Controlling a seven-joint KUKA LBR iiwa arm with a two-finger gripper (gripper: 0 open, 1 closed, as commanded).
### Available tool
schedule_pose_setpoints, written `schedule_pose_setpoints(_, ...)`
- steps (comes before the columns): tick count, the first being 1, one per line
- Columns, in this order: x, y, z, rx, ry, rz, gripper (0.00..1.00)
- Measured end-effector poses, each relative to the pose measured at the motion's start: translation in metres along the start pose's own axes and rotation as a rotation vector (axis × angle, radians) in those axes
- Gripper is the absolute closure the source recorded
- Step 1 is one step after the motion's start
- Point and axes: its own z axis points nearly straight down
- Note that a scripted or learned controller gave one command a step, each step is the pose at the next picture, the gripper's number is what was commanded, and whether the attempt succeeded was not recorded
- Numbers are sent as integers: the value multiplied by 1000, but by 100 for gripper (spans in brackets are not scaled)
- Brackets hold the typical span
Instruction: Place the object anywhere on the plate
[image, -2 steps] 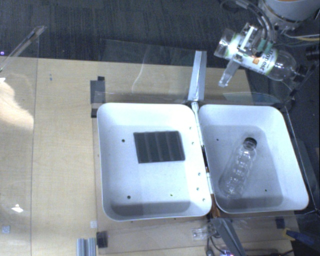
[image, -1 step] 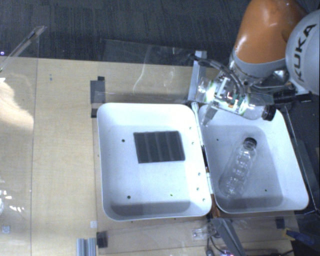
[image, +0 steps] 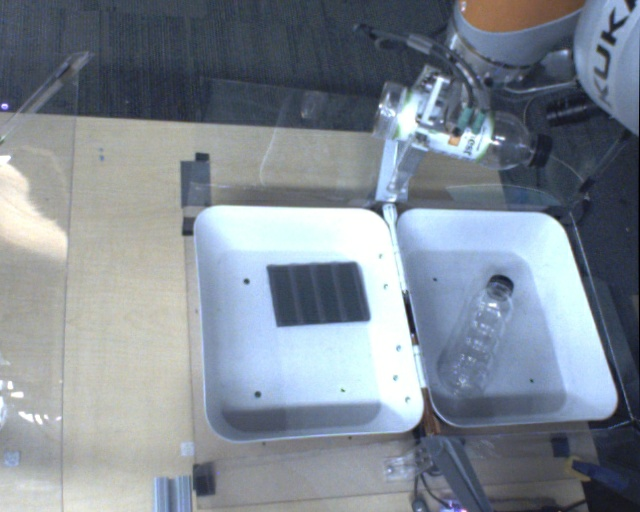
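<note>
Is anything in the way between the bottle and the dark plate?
Only the bin walls. The clear bottle lies in the right bin, and the dark plate lies in the left bin. Their two rims meet between them, so the bottle must be lifted over. The gripper hangs above that seam's far end.

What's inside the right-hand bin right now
A clear plastic bottle lies on its side in the right bin, cap toward the far wall. The bin floor under it shows through blurrily.

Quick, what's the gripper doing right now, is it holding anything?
Gripper: raised over the bins' back edge, with nothing visibly held; the clear bottle lies in the right bin.
</note>
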Motion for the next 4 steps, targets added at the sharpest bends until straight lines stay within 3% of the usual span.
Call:
schedule_pose_setpoints(1, 19, 42, -41, -1, 1, -368, 0)
schedule_pose_setpoints(2, 21, 99, -45, -2, 2, -410, 0)
schedule_pose_setpoints(3, 29, 73, -45, 0, 4, -196, 0)
schedule_pose_setpoints(4, 17, 54, -46, 0, 2, -116, 0)
